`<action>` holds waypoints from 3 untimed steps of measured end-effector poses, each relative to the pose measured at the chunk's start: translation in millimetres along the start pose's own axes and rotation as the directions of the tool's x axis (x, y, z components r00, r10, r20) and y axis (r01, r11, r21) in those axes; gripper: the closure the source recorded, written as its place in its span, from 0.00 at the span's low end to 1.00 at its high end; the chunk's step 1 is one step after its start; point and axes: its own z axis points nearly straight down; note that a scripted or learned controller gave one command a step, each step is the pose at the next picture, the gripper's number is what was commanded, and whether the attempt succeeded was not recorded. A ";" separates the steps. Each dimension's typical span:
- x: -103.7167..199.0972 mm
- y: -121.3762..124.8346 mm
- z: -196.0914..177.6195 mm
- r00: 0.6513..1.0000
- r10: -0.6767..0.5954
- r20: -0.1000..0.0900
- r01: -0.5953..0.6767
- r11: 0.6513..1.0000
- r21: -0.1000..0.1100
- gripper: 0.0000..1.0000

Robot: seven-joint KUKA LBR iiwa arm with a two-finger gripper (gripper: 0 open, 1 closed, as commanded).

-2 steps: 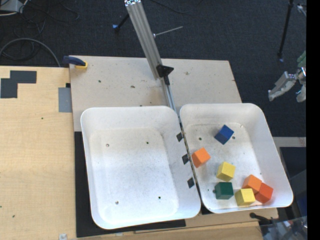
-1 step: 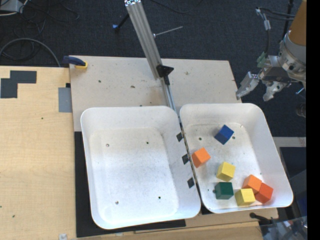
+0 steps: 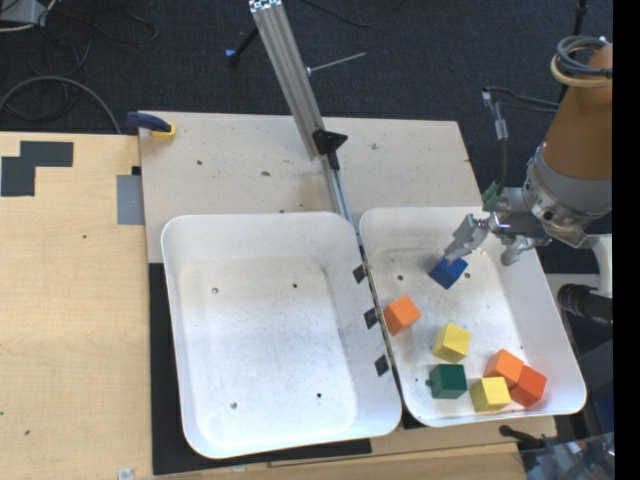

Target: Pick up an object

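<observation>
Left bin: we see the shallow white plastic left bin well off to the gripper's left, across the divider.
Mast: a slanted grey aluminium mast rises from the bench beyond the bins, up and to the left of the gripper.
Orange cube: the small orange foam cube lies on the floor of the shallow white plastic right bin, below and to the left of the gripper, apart from it.
Green cube: a dark green foam cube sits well below the gripper, near the front rim.
Blue block: the small blue foam block hangs tilted right at the gripper's tips; we see it pinched from above between the fingers.
Yellow cube: a yellow foam cube rests below the blue block, just above the green cube.
Gripper: the grey metal two-finger gripper is closed on the blue block, over the upper middle of the right bin.
Front cluster: a second yellow foam cube touches two orange foam cubes, below and to the right of the gripper.
Arm: the grey arm with its orange band stands to the gripper's right.
</observation>
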 end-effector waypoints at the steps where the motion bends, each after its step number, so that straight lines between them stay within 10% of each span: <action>1: -17.5 -5.6 -149.0 1.000 -0.003 0.005 0.003 1.000 -0.019 0.00; 2: 47.9 72.3 -51.9 1.000 -0.007 0.002 0.007 1.000 -0.004 0.00; 3: 90.7 1.7 45.8 1.000 -0.004 0.001 0.004 1.000 0.003 0.00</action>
